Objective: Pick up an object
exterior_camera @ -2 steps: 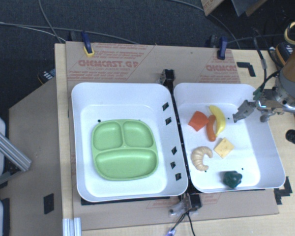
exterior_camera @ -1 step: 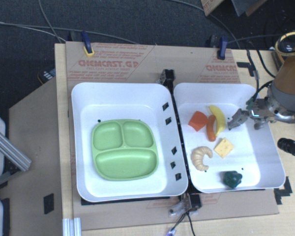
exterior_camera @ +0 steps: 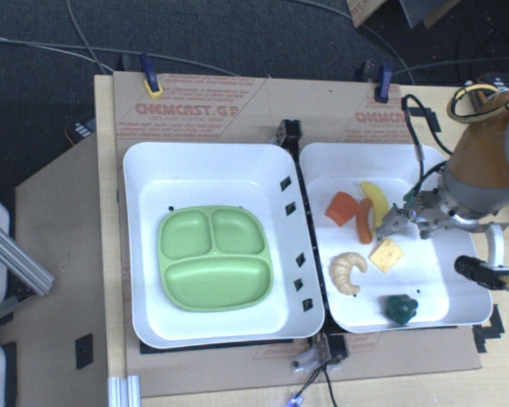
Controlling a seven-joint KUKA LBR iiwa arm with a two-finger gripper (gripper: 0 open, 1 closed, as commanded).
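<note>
The right bin [exterior_camera: 424,164] holds several toy foods: a red piece [exterior_camera: 341,208], a yellow banana [exterior_camera: 375,197], a thin orange stick [exterior_camera: 364,220], a yellow cheese wedge [exterior_camera: 386,255], a tan croissant [exterior_camera: 349,272] and a dark green piece [exterior_camera: 400,309]. My gripper [exterior_camera: 394,220] hangs low over the middle of this bin. It is just right of the orange stick and the banana, and just above the cheese wedge. Nothing is visibly held.
The left bin [exterior_camera: 140,227] holds a light green divided plate [exterior_camera: 215,257]. A black divider with clips [exterior_camera: 299,219] runs between the bins. The arm's orange band [exterior_camera: 483,147] and a black cable [exterior_camera: 417,134] cover the right bin's right side.
</note>
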